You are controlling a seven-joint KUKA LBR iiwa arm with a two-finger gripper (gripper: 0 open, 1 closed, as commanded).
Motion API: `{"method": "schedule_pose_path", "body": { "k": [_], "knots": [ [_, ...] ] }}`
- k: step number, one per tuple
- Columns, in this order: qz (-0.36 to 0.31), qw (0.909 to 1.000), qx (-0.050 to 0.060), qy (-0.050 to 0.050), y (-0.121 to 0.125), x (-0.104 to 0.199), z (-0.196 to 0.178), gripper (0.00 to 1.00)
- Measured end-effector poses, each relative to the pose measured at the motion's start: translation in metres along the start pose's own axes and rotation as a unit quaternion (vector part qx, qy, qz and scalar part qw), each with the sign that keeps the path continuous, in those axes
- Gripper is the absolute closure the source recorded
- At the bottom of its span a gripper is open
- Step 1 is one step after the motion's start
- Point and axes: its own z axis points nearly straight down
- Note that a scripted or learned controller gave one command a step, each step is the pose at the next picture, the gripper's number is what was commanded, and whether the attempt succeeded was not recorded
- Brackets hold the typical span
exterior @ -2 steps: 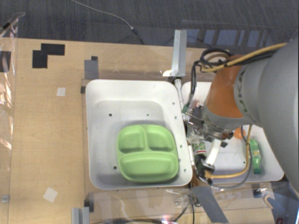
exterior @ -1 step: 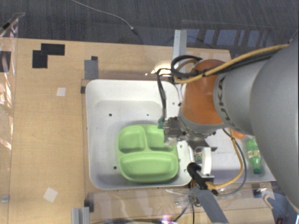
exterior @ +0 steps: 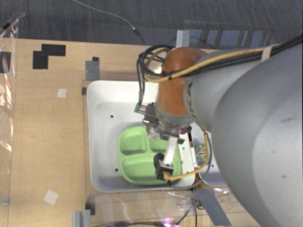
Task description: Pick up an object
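A light green divided tray (exterior: 134,155) lies in the white bin (exterior: 102,126), toward its near right part. The arm reaches over the bin from the right, its orange band above the wrist. The gripper (exterior: 158,135) hangs over the tray's far right part, close to or at its rim. The wrist body hides the tips, so I cannot tell whether anything sits between them. The right side of the tray is covered by the gripper and its mount.
The bin's left half is bare white floor with two small dark dots. The big grey arm body covers the right side of the scene, including the second bin. Black tape patches (exterior: 47,55) mark the wooden bench at the far left.
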Motion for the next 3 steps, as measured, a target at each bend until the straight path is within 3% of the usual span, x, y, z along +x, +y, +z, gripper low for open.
{"method": "schedule_pose_path", "body": {
  "k": [1, 2, 3],
  "knots": [
    [-0.149, 0.9889, -0.001, 0.0, -0.024, 0.023, -0.028, 1.0],
    [-0.422, 0.9066, 0.0, 0.0, -0.033, 0.047, 0.003, 1.0],
    [-0.633, 0.7739, -0.004, -0.001, -0.018, 0.022, -0.089, 1.0]
  ]
}}
